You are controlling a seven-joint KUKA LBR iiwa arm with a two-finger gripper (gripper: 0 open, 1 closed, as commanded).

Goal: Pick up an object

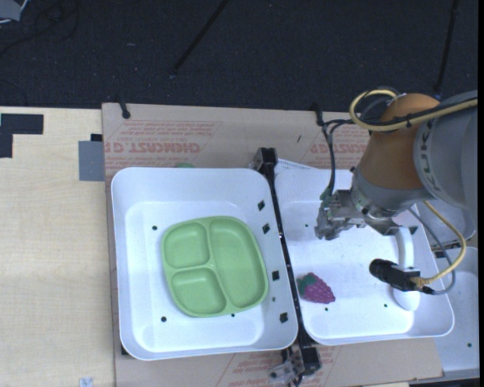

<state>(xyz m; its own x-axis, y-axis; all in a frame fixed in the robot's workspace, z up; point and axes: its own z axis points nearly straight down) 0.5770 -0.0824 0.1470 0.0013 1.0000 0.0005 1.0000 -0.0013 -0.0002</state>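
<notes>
Bins are seen side by side on a bench. The left bin point(137, 216) holds a green tray point(214, 266) with three compartments, lying flat near its middle. In the right bin point(363, 321), a purple grape bunch point(315, 289) with a green tip lies near the divider. The gripper point(329, 226) is poised over the right bin, apart from the grapes; nothing is seen held by it.

Left bin point(133, 216): you're seeing a divided plate point(214, 265) lying in it.
Right bin point(363, 322): a bunch of grapes point(315, 288) is lying near its left wall, the gripper point(329, 226) hanging behind it.
</notes>
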